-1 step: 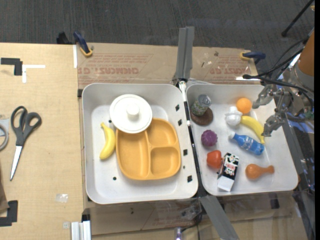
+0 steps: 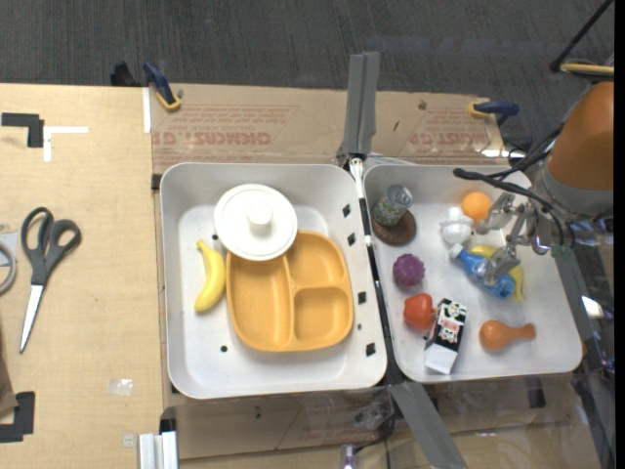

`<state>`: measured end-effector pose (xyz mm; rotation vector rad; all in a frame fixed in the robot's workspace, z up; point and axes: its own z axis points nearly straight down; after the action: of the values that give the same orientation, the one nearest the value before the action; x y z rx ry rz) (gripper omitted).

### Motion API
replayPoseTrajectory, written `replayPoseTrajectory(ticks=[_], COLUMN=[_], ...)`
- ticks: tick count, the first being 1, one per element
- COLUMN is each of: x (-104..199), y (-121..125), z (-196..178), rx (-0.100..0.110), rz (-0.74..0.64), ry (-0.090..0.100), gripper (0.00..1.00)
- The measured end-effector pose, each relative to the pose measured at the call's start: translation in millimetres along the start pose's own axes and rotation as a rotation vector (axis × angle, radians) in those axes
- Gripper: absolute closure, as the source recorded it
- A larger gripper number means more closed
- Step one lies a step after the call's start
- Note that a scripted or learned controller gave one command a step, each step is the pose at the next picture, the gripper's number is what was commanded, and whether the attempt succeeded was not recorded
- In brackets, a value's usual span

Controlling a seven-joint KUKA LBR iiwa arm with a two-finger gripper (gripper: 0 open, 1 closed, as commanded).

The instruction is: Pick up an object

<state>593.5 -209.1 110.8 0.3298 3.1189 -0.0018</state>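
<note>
Hand (image 2: 505,233) in right bin (image 2: 562,360), fingers spread over blue-yellow toy (image 2: 485,267), perhaps touching. Orange ball (image 2: 476,206) at 11 o'clock; pear (image 2: 503,335) at 6. Scissors (image 2: 41,252) on table (image 2: 88,340).

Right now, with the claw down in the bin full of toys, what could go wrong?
1. The claw sits over a blue and yellow toy packed close to a white toy and an orange ball, so it might nudge those or catch two at once.
2. That toy looks lumpy and could slip out.
3. The claw is near the right bin's far side and could bump the wall.
</note>
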Motion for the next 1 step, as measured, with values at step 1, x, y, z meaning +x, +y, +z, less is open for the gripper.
replayPoseTrajectory(ticks=[1], x=[37.2], y=[-18.2], z=[18.2], rx=[0.000], rz=[0.138], ry=[0.003], gripper=[0.00])
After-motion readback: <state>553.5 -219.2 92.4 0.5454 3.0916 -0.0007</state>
